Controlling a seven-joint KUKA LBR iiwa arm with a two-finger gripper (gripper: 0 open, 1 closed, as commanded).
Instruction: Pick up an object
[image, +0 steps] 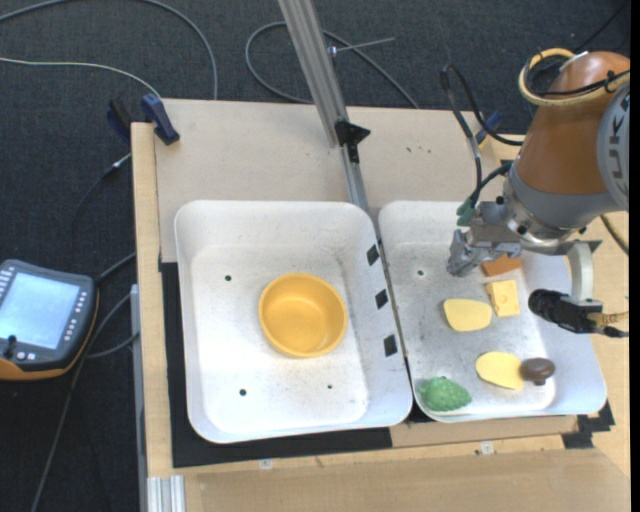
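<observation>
Claw low in the right bin, next to the orange block.

Your claw (468, 258) sits just beside the orange block (499, 267); you cannot tell its opening or whether it has anything. That block looks small, light and stiff, so pinch it across its flat sides. Nearby lie a cheese wedge (504, 297) and yellow pieces (467, 315). The arm (570, 150) reaches in from the right, wrist bent down over the right bin (420, 225).

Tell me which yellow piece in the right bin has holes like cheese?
The small square block, the yellow piece closest to the pincer. The two other yellow pieces are rounded and smooth.
</observation>
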